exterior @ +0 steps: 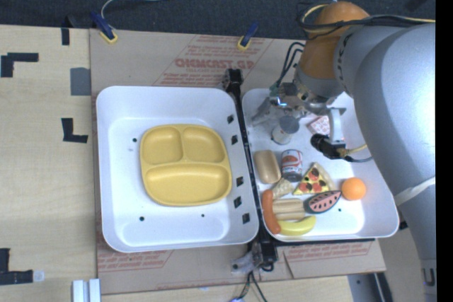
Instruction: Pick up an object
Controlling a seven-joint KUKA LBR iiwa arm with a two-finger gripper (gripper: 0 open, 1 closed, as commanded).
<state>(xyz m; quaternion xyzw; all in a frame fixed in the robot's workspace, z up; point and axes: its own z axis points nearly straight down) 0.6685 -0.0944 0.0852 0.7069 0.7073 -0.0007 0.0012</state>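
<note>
On the left, the left bin [117, 173] holds a yellow divided plate [186, 164], which plays no part in this pick. Across the divider, the right bin [382, 212] carries the candidates, crowded toward its near half: a bread roll [267, 166], a small can [291, 164], a pizza slice [313, 179], a watermelon slice [322, 201], a banana [297, 226] and an orange [353, 188].

To do this step well, it seems wise to pick one item with free space on two sides, such as the orange at the right of the pile, centre over it, and descend straight so neighbours are not nudged.

The end effector [287, 125] hangs over the far part of the right bin, just beyond the can and roll. I cannot tell how it is set, and nothing visible sits in its grip.
</note>
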